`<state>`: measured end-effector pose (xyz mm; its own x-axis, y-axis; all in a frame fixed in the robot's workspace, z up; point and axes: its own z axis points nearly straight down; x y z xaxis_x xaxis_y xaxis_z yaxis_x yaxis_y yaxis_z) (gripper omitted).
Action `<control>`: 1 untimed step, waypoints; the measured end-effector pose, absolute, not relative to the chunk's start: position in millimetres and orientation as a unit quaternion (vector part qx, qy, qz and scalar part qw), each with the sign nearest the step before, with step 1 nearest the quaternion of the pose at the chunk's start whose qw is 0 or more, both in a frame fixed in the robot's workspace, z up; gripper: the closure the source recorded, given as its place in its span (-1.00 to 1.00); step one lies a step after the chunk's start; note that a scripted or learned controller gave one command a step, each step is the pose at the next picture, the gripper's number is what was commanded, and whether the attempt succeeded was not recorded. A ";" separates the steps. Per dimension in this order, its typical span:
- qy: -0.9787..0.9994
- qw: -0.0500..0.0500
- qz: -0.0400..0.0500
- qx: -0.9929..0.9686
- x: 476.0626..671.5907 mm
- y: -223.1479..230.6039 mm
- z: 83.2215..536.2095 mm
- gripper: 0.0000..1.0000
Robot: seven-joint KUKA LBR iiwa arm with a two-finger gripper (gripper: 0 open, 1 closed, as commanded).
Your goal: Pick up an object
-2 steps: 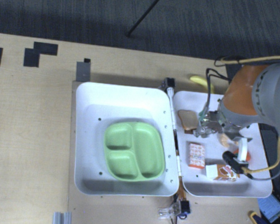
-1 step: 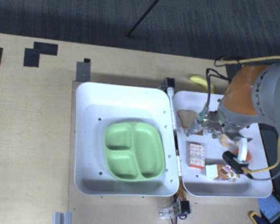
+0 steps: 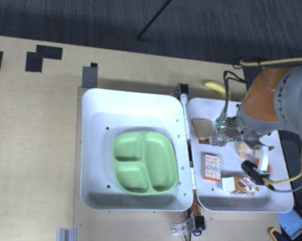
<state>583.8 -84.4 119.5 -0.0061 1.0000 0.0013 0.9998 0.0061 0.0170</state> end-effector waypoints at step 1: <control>0.709 0.005 0.006 0.705 583.7 -84.4 119.3 -1.00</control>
<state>583.7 -84.4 119.3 -0.0062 1.0000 0.0015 0.9998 0.0061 0.0167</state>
